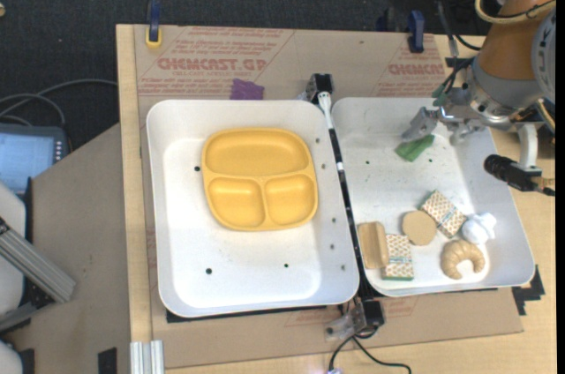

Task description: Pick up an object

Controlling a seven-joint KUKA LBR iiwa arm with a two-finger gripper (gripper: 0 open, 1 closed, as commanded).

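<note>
Where the right bin narrows toward its far corner, a green object lies flat on the white floor, just beside the gripper. Gripper hangs over it; cannot tell whether it is spread or pressed together. Nearer edge of same bin: croissant, round cookie, white piece, patterned packets. Left bin carries a yellow divided plate. Both sit on the table.
</note>
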